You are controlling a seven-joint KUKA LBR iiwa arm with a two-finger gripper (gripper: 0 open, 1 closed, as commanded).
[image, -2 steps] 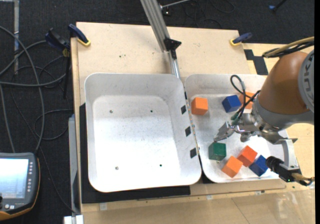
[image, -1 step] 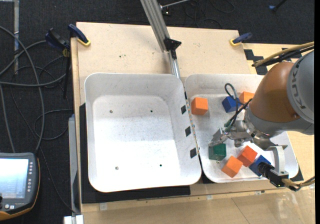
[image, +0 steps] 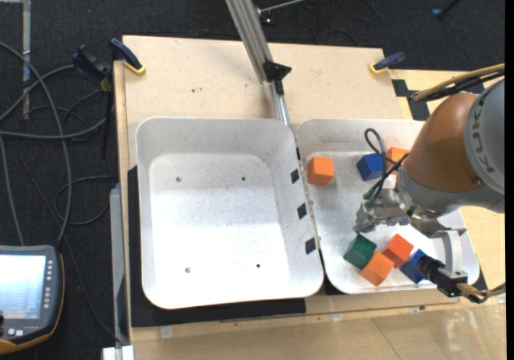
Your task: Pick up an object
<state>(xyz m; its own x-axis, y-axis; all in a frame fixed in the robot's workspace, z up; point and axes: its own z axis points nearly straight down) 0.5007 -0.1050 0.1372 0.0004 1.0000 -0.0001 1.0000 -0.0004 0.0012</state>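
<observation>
Several coloured blocks lie in the right bin [image: 341,127]. An orange cube [image: 321,169] sits near its left wall, with a blue cube [image: 371,165] to the right of it. Another orange block [image: 398,155] is partly hidden behind the arm. At the bin's front are a green cube [image: 360,251], two orange blocks [image: 397,247] [image: 377,269] and a blue block [image: 412,267]. My gripper [image: 374,218] hangs low over the bin's middle, just above and behind the green cube, between it and the blue cube. Nothing is visibly held.
The left bin [image: 148,190] lies beside the right one, sharing a central rim. An aluminium rail [image: 245,17] slants in from the top to the bins' junction. Clamps [image: 128,57] [image: 387,63] hold the board's far corners. A pendant screen [image: 28,294] sits at the lower left.
</observation>
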